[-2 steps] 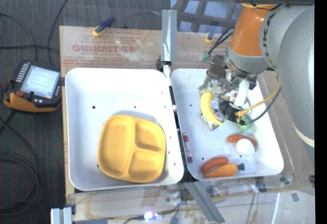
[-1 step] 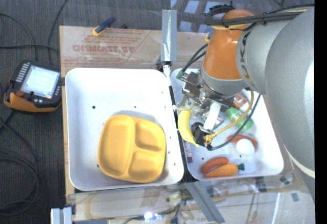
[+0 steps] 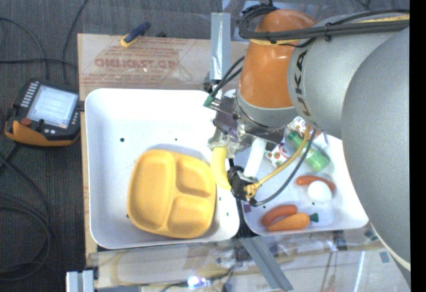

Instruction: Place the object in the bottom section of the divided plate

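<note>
Overhead, the arm point(image 3: 346, 84) came in from the right and bent down over the seam between the two bins, its orange band point(image 3: 269, 64) sitting above the wrist and its grey bulk covering much of the right bin point(image 3: 346, 221). Cables looped from the wrist down toward the bench. The gripper point(image 3: 223, 151) pointed downward at the right edge of the left bin point(image 3: 106, 151); whether it was open or closed could not be told, and something yellow point(image 3: 217, 165) hung at its tip, just beside the plate's upper right corner, though a grasp could not be confirmed.

Black letters ran along the grey arm casing near the band, cut off and not fully readable. Faded red printing marked the board point(image 3: 146, 61) behind the left bin, too blurred to read.

The plate point(image 3: 173, 194), yellow and divided into three sections, lay in the lower middle of the left bin. Its bottom section lay well away from the gripper, down and to the left. The yellow thing hung at the plate's upper right rim, not in any section.

In the right bin lay a carrot point(image 3: 291, 222), a red sausage-like piece point(image 3: 276, 211), a white egg-like piece point(image 3: 319, 192) and a green item point(image 3: 316, 159). A handheld pendant point(image 3: 43, 114) rested on the floor to the left.
</note>
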Motion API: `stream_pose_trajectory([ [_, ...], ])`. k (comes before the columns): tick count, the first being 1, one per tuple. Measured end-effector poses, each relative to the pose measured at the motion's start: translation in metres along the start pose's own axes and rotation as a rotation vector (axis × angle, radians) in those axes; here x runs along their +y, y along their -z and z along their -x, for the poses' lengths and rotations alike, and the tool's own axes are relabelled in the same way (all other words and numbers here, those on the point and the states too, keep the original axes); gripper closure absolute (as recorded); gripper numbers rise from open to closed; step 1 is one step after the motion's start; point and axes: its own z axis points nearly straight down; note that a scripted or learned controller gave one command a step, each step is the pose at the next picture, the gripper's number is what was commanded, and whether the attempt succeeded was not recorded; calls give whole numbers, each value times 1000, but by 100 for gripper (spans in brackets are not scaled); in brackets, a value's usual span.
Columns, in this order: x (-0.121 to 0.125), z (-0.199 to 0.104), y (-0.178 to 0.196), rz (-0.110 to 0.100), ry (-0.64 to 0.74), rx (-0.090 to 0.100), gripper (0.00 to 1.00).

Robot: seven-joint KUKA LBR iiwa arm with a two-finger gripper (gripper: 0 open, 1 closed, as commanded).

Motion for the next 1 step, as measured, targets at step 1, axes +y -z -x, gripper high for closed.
stream_pose_trajectory([
  [1,-13,-71,-14,1,72,-2,100],
])
